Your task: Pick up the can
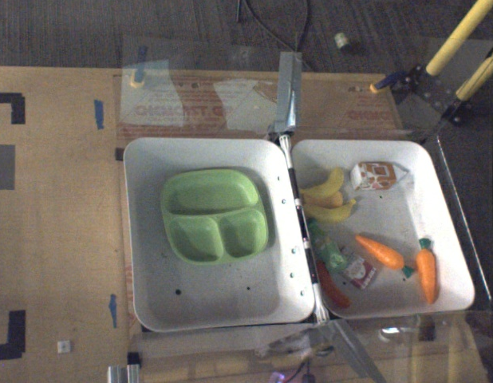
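Desk [55,214], two white bins. L bin [143,294]: green divided plate [216,214]. R bin [450,238]: bananas [330,198] at its near-left wall, carton [376,175] top-centre, two carrots [380,252] [427,271] lower right. Can [360,273] lies on its side, bottom-centre of R bin, just below the left carrot. Claw state and can-to-claw relation: can't tell.

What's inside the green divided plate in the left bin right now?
The green divided plate holds nothing visible: all three compartments show bare green plastic. Whatever lies beneath it on the left bin floor is covered.
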Robot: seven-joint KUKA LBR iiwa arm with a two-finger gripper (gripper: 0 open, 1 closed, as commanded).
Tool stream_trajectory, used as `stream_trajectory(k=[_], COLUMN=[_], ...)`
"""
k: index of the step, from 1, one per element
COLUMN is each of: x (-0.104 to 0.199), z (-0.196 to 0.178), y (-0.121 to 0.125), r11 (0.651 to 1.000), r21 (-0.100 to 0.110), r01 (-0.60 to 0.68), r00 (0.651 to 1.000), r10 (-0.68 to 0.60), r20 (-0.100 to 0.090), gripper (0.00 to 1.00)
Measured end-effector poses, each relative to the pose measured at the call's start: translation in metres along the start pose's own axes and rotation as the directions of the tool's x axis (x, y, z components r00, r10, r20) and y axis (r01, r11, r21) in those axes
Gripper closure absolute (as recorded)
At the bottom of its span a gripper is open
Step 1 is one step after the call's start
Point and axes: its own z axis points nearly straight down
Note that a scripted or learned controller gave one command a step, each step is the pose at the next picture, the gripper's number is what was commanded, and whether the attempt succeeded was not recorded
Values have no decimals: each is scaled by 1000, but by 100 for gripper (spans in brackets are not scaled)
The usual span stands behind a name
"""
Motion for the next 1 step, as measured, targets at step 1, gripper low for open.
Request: stream_trajectory(k=[1], x=[-1], z=[-42], y=[1], r11=[999], r21=[-1], r01=[-33], r00=[999], r10=[33], r20=[0], gripper=[100])
